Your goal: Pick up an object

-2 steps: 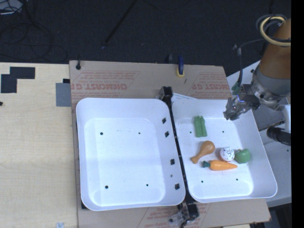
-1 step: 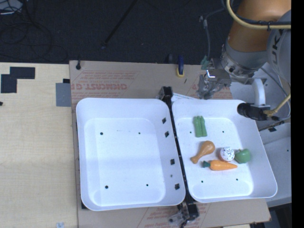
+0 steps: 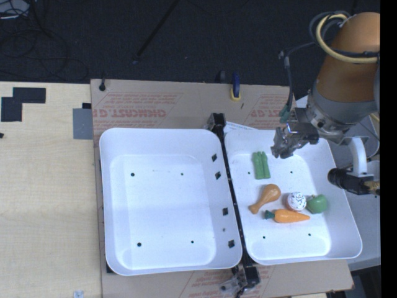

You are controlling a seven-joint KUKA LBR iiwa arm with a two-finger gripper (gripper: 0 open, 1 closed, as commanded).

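Several toy foods lie in the right bin (image 3: 338, 244). A green ridged piece (image 3: 261, 165) sits near its upper left. Below that rest a tan drumstick (image 3: 266, 198), an orange carrot (image 3: 289, 216), a white speckled ball (image 3: 297, 200) and a green round piece (image 3: 317, 204). My gripper (image 3: 283, 146) hangs over the bin's upper part, just right of and above the green ridged piece. Nothing is visible between its fingers.
The left bin (image 3: 162, 203) stands beside the right one, with a black clip strip (image 3: 223, 179) along the divide. Both rest on a cardboard sheet (image 3: 167, 104). Pale bench surface (image 3: 43, 191) extends to the left.
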